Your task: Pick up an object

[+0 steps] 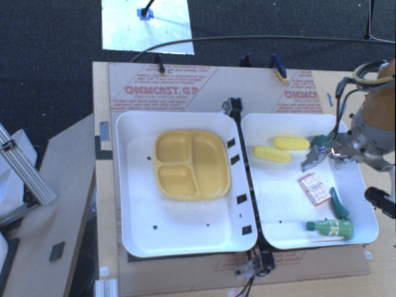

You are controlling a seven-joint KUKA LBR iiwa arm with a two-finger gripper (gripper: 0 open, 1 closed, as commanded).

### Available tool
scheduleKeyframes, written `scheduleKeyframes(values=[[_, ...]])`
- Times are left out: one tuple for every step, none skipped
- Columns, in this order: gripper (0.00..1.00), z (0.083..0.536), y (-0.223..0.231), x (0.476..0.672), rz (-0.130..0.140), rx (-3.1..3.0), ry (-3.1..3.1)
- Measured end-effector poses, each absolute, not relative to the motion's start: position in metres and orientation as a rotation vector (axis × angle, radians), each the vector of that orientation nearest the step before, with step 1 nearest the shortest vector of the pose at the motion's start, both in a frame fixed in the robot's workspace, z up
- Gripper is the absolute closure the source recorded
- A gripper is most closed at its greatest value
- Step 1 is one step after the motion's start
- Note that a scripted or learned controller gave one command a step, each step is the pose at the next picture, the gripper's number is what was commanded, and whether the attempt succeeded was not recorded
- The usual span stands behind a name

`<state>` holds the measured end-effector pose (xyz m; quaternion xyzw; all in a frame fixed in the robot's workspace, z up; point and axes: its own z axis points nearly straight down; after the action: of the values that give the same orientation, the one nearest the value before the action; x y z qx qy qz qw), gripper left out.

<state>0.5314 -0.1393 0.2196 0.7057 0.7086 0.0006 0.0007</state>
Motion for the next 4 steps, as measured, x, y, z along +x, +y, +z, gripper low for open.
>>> scheduleKeyframes(values=[[0.00,0.164,-0.138,0.541,-0.001,2.220,2.225],[0.00,0.101,-0.140,0.541,-0.003,2.222,2.225],[0.00,0.090,-0.142,0.544,0.006,2.214,2.215],[1.00,0.103,-0.145,0.547,0.011,2.204,2.202]])
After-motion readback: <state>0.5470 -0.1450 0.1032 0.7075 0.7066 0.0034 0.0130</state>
